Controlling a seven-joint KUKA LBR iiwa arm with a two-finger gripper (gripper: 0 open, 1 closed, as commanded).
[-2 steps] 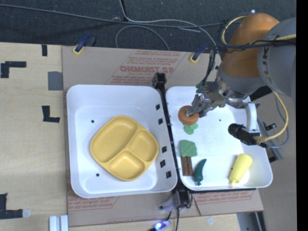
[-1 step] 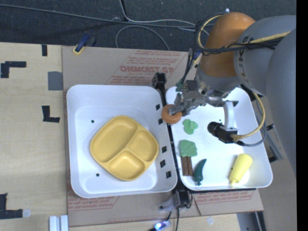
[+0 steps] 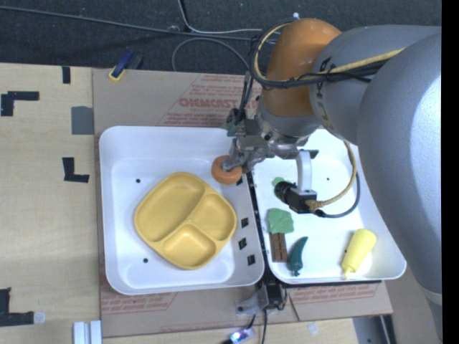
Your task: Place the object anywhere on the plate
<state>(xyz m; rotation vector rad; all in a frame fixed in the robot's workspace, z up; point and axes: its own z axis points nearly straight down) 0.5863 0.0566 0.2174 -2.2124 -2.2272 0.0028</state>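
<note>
A yellow plate (image 3: 185, 221) with three compartments lies in the left bin (image 3: 115, 213). A small orange round object (image 3: 223, 172) hangs just beyond the plate's upper right rim, close to the wall between the two bins. My gripper (image 3: 234, 165) comes down on it from the right. Its metal fingers are closed around the object's right side. The arm's orange band (image 3: 297, 56) and grey wrist hide the space above and behind the gripper.
The right bin (image 3: 391, 264) holds a green piece (image 3: 281, 221), a brown bar (image 3: 279, 246), a teal pepper shape (image 3: 296, 255) and a yellow item (image 3: 358, 251). A black cable fitting (image 3: 292, 194) hangs from the wrist over that bin.
</note>
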